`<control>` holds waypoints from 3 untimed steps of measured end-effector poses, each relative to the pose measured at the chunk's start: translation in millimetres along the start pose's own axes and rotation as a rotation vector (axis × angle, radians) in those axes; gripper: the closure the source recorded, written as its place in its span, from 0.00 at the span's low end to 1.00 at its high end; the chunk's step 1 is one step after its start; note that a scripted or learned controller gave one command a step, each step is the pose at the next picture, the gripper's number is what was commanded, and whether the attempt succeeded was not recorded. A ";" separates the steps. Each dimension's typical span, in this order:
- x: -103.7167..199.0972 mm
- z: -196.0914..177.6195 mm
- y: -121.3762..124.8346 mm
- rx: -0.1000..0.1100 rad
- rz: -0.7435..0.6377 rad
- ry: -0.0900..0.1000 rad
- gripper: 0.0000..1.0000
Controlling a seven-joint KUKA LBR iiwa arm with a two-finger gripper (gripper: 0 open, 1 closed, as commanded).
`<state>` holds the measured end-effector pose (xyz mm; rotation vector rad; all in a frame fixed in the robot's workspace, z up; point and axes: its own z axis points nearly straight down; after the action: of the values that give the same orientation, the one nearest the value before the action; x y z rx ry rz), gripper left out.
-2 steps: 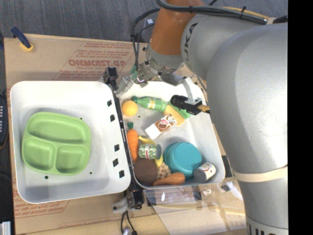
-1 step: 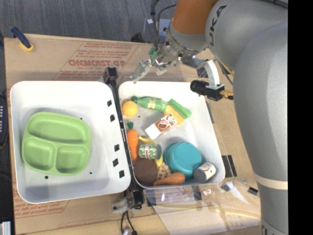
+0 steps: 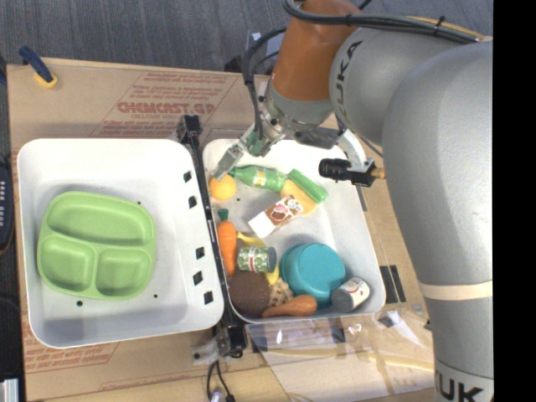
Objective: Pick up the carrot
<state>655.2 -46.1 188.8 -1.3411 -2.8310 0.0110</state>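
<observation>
The carrot is orange with a small green top. It lies lengthwise along the left wall of the right bin, its green end pointing away from the front. My gripper hangs over the far left corner of that bin, well behind the carrot. It sits just above a yellow-orange ball and beside a green bottle. Nothing of the carrot is near it. The orange wrist band and the grey arm cover the bin's far right side.
The right bin is crowded: a yellow and red packet, a small green can, a teal bowl, a brown lump, an orange-brown sausage shape and a small grey can. The left bin holds a green divided tray.
</observation>
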 end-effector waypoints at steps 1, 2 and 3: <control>-14.8 89.3 -63.4 -0.003 0.039 -0.003 0.00; -23.3 97.2 -53.5 -0.006 0.539 -0.002 0.00; -23.0 86.6 -52.7 -0.004 0.531 0.000 1.00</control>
<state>628.1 -97.5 102.6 -2.0387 -2.3830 0.0087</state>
